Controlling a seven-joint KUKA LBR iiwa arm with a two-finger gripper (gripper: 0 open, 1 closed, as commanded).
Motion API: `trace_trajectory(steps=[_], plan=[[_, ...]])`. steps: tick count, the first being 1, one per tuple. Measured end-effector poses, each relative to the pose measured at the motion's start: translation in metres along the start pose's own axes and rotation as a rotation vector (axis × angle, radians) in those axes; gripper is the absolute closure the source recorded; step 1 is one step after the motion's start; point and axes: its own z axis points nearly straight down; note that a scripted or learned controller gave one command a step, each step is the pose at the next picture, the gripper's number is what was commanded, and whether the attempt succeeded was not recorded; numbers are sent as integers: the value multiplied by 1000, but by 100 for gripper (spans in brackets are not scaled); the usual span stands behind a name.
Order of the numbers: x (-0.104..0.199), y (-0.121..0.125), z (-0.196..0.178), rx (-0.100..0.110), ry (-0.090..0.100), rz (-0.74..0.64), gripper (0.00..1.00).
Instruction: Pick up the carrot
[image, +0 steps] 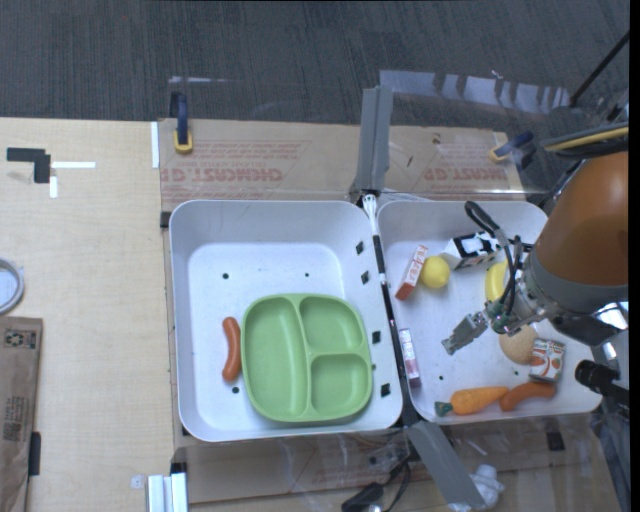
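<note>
The carrot (478, 400) is orange with a small green end at its left. It lies on its side near the front wall of the right bin (450, 305). My gripper (465, 334) hangs over the middle of that bin, a little behind the carrot in the view and apart from it. Nothing shows in its grasp. The arm's orange band and grey wrist cover the bin's right side.
A red-orange sausage (527, 395) lies just right of the carrot, with a small can (547, 358) and a bread roll (518, 346) behind it. A lemon (435, 272), a banana (495, 282), a red packet (412, 272) and a black-and-white toy (475, 247) sit further back. The left bin holds a green divided plate (305, 357) and a hot dog (232, 350).
</note>
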Motion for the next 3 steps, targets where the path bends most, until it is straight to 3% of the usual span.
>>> trace_trajectory(steps=[1,2,3], plan=[[-40,-18,48,1,1,7,0],[-36,-15,47,-1,0,-252,0],[-25,-10,-67,-2,-3,-307,0]])
